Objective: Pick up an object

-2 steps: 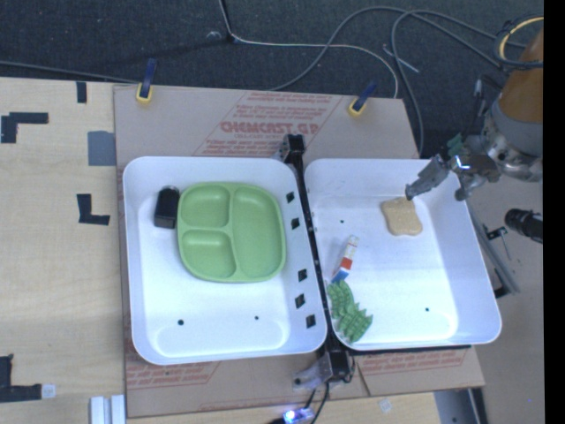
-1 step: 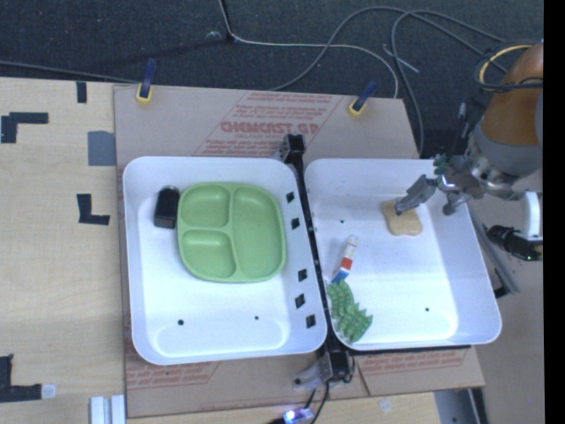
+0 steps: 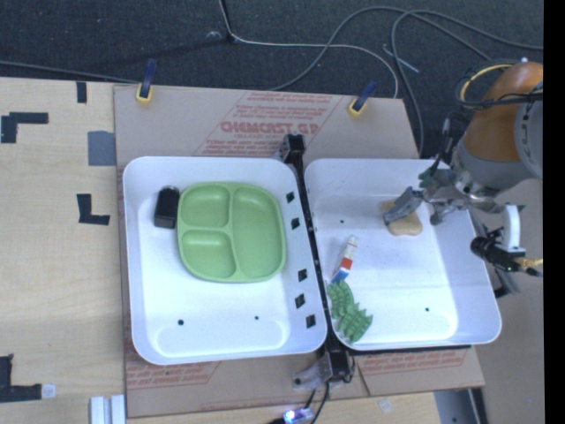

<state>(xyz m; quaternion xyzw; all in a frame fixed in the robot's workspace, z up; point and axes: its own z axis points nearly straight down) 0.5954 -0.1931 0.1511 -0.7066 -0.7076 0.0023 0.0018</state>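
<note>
Camera view from above: we've got the gripper [image 3: 408,208] down in the right bin [image 3: 459,325], fingers spread, one dark finger [image 3: 399,207] at about 9 o'clock of the wrist. A tan, bread-looking lump [image 3: 407,227] sits right under the tips, touching or nearly so, but it's not pinched yet, so we'd call this lining up for the grab. Further out toward 7 o'clock lie a small tube [image 3: 347,256] and a green leafy piece [image 3: 350,311]. The left bin [image 3: 212,338] holds a green tray [image 3: 231,232] and a black block [image 3: 166,208], well apart.

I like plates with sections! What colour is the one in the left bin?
Light green. The divided plate shows clearly in the camera view.
</note>
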